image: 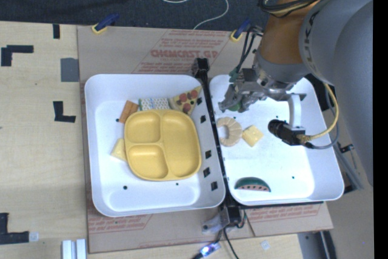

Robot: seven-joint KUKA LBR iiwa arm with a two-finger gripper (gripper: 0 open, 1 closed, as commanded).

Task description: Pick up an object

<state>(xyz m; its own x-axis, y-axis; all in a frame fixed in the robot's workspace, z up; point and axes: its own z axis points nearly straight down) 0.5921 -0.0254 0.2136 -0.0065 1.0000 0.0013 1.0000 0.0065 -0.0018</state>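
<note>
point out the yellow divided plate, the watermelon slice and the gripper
yellow divided plate (162,145), camera view, centre ridge between compartments
watermelon slice (253,184), camera view, middle of the slice
gripper (233,105), camera view, at its fingertips above the right bin

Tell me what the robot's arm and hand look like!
The arm is big, round and smooth grey, with a shiny orange band above the wrist. Black and yellow cables loop around the band and down the side. The hand is small, dark grey metal with little wires on it.
</note>
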